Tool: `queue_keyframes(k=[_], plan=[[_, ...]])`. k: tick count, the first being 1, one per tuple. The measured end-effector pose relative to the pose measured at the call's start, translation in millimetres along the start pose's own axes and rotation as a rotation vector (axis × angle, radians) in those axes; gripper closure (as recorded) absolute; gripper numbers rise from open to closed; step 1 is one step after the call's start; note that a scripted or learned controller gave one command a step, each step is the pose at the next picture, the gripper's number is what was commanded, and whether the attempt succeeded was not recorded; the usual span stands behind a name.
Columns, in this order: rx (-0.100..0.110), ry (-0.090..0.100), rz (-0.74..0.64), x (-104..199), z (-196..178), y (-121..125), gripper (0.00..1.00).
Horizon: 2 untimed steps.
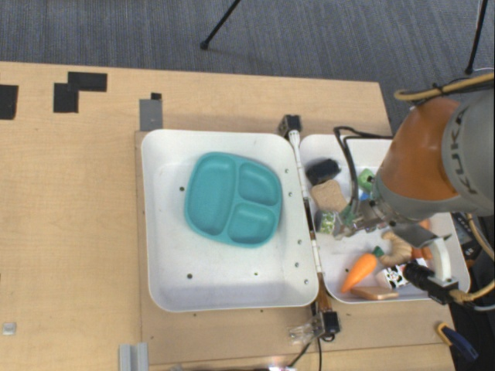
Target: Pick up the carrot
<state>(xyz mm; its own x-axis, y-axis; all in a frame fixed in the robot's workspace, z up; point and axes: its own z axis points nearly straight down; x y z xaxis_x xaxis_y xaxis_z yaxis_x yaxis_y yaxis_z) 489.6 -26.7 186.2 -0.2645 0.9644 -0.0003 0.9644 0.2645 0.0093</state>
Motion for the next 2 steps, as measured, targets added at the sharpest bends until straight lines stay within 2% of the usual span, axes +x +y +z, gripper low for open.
queue_keyframes(k=[1,2], plan=[[0.002,-0.001,0.001,-1.5,0.8,-1.0,0.0],[0.006,-0.002,-0.184,-44.3,1.1,-13.7,0.0]])
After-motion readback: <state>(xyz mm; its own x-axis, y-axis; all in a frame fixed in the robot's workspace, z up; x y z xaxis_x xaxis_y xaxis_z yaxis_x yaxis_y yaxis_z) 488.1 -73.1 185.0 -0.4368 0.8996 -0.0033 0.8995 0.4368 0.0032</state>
